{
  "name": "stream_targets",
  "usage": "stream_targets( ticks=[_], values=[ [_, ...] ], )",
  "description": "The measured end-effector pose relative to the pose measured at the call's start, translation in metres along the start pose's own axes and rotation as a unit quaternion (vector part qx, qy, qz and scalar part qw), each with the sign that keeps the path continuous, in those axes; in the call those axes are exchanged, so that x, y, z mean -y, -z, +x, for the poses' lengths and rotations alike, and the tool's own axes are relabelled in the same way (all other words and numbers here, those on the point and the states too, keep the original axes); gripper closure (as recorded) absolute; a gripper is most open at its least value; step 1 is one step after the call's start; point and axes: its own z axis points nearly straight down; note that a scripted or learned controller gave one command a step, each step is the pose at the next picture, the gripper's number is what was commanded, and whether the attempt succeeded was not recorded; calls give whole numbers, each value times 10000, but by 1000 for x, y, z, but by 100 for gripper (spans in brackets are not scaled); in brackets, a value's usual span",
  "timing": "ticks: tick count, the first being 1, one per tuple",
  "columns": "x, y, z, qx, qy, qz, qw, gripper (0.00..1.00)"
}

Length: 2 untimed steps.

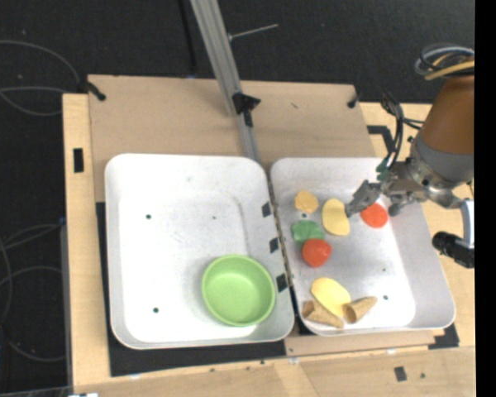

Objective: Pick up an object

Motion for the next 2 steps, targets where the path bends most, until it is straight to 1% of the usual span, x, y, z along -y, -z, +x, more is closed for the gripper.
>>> stream_targets(
  ticks=[1,2],
  values=[
    [0,0,0,-2,-3,-2,10000,0],
    [7,-45,1,16,-23,26,10000,0]
  ],
)
